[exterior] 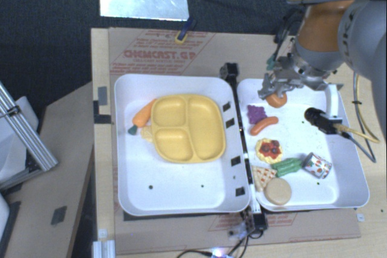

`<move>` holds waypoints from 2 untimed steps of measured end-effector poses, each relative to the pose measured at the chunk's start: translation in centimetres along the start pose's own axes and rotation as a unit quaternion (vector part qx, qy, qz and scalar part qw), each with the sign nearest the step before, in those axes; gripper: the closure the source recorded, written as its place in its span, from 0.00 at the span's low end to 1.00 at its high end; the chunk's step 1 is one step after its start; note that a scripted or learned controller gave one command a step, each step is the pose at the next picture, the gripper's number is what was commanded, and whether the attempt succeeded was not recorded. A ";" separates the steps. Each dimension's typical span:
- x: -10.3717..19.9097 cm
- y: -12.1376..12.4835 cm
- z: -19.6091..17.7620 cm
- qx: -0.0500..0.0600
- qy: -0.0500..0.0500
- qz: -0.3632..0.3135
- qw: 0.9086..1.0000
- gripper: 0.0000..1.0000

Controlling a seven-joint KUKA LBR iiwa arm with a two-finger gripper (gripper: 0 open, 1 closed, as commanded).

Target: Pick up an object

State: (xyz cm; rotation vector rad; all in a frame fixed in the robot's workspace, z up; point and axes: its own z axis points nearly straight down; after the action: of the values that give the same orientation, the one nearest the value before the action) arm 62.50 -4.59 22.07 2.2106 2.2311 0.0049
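Note:
My gripper point(274, 89) hangs over the far left part of the right bin point(354, 187). A small orange piece point(277, 100) sits directly below the gripper tip, touching or nearly touching it. Just in front of it lie a purple grape bunch point(257, 112) and a red-orange sausage point(263, 124). Further forward are a round tart with red topping point(269, 150), a green pickle point(288, 167), a small tin can point(317, 165), a checked cracker slice point(262, 177) and a beige round cookie point(279, 191).
The left bin point(127, 190) holds a yellow divided plate point(184, 128), with a carrot point(144, 112) at its left edge. A raised divider point(240, 130) separates the two bins. My arm comes in from the upper right.

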 end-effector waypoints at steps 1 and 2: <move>4.7 1.8 -1.2 -0.001 0.000 0.000 1.000 1.00; 7.7 2.0 0.7 0.001 0.000 0.001 1.000 1.00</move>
State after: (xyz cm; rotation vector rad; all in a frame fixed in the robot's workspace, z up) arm 64.44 3.15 21.42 2.2140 2.2299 0.0015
